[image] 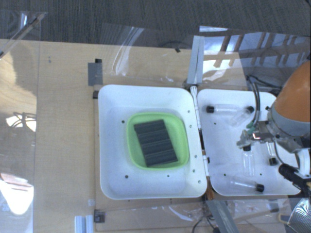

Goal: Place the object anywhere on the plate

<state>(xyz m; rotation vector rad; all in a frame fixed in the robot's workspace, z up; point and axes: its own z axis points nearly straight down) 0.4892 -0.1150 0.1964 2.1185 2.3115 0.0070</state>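
Observation:
A green square plate [132,130] lies in the middle of the left white bin [112,178]. A dark grey ribbed block [155,143] rests flat on the plate, slightly turned. My gripper [249,142] hangs over the right white bin [218,130], toward its right half, well apart from the plate and the block. I see nothing held in it. The grey arm with its orange band [294,98] comes in from the right edge.
Several clear tubes with black caps lie in the right bin: one near the top [224,109], one at the bottom [245,184], one under the gripper [248,163]. A grey post [196,62] stands behind the bins. Cables [255,93] trail by the arm.

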